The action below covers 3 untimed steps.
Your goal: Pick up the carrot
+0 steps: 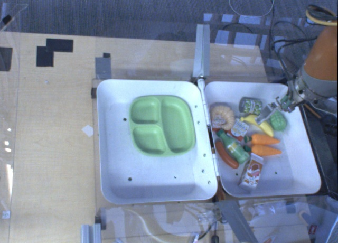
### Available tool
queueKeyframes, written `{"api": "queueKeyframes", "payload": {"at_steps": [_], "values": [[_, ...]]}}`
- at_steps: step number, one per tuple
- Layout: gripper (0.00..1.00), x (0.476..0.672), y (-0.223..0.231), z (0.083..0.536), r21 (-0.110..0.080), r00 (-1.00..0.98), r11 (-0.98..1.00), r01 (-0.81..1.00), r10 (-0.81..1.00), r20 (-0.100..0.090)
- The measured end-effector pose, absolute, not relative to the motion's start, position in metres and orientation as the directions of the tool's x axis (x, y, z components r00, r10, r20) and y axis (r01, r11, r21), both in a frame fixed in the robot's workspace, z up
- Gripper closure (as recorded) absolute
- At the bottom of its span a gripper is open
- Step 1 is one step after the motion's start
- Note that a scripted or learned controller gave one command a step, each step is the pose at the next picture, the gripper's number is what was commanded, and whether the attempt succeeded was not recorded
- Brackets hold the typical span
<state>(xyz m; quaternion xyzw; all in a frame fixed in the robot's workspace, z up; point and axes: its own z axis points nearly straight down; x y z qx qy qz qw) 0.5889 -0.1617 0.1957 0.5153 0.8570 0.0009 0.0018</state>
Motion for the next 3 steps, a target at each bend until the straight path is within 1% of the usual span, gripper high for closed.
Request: {"api": "queueKeyframes", "payload": {"at_steps": [1, 2, 3], "values": [[0.0, 0.534, -0.191, 0.09, 0.005, -0.782, 0.782, 0.623, 0.623, -0.011], [1.0, 0.537, -0.19, 0.101, 0.01, -0.78, 0.781, 0.625, 0.625, -0.016], [1.0, 0.569, -0.112, 0.214, 0.004, -0.882, 0.883, 0.47, 0.47, -0.008]]}}
